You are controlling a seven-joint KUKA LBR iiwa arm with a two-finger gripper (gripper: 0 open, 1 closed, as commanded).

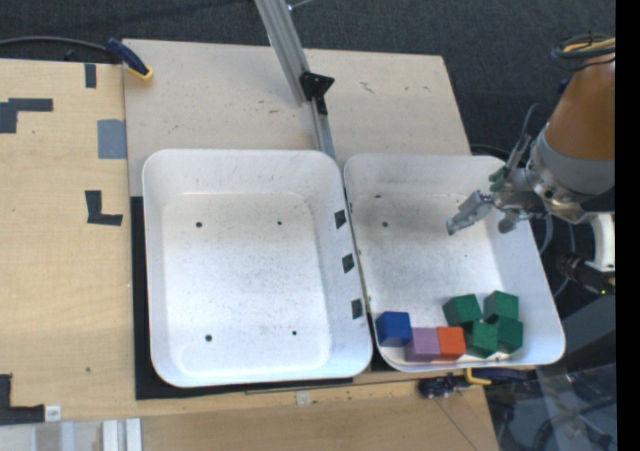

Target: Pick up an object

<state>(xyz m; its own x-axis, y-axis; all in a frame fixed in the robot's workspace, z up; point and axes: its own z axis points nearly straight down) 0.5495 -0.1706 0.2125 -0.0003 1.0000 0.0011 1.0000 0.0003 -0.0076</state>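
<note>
Camera view: pincer [484,213] spread wide and holding nothing, poised over the right bin [420,249]; coloured blocks [455,327] cluster at lower right of the frame.

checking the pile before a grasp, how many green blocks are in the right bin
3, as far as I can tell, clustered in the right bin's near right corner: one at the left, one behind, one in front. They overlap, so another may be hidden.

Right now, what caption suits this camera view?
Gripper hovers over right bin; blocks cluster in its near corner.
</note>
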